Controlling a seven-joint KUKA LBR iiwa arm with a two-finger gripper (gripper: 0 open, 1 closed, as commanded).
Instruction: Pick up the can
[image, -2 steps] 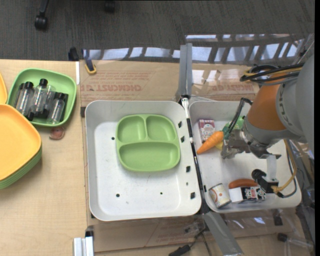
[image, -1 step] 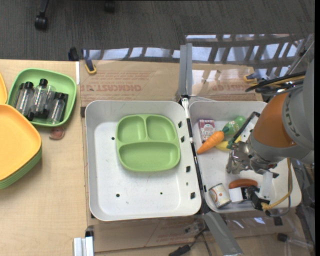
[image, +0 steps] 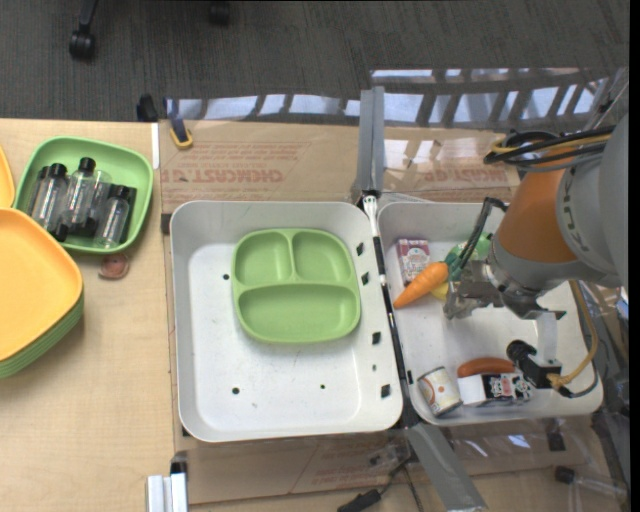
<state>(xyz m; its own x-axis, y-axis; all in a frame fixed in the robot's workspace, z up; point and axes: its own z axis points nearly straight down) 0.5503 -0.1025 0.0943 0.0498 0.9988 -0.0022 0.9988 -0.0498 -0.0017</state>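
The can (image: 437, 390) lies on its side in the front left corner of the right bin (image: 585, 400), silver with a white and brown label. My gripper (image: 458, 301) hangs over the middle of that bin, behind the can and well apart from it. Its tip is just right of an orange carrot (image: 422, 283). Nothing is visibly held in it.
Beside the can lie a red sausage-shaped item (image: 487, 367) and a labelled packet (image: 506, 388). A pink-and-white box (image: 412, 258) and a green item (image: 470, 250) sit at the bin's back. The left bin (image: 200, 380) holds a green divided plate (image: 296, 285). Bottles in a green tray (image: 84, 192) and yellow plates (image: 35, 290) stand at far left.
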